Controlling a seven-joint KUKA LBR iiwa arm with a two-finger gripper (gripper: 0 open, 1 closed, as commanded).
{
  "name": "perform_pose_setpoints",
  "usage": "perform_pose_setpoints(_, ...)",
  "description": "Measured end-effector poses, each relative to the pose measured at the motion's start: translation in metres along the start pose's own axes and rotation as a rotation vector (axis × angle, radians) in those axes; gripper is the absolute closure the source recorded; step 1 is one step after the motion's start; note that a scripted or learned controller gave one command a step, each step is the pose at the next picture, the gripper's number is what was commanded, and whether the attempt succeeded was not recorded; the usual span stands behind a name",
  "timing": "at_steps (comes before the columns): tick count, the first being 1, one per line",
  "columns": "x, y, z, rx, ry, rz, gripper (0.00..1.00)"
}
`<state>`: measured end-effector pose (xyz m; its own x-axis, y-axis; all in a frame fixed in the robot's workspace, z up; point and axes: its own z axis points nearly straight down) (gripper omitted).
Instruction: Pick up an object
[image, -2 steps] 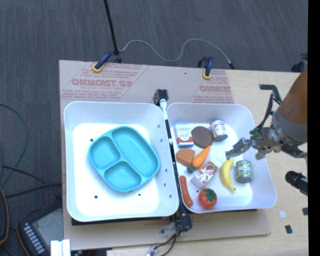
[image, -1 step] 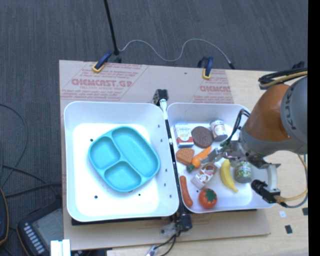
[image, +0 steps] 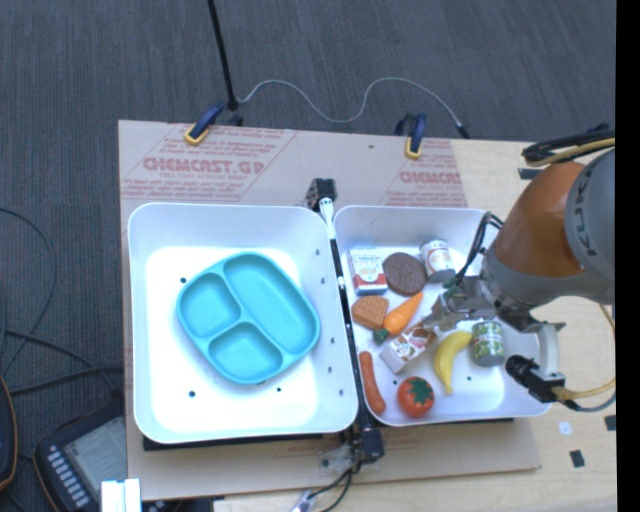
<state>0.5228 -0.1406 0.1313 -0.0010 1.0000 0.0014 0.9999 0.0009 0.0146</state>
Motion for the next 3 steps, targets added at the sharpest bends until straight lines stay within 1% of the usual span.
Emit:
perform_pose_setpoints(1, 0.0, -0.001, 0.001, 0.003, 0.0, 0.0, 0.0)
perform_pose_setpoints(2, 0.011, -0.008, 0.017, -0.014, -0.007, 0.003, 0.0)
perform_pose_setpoints(3, 0.015, -0.006, 0.006, -0.011, 0.003, 0.0, 1.0)
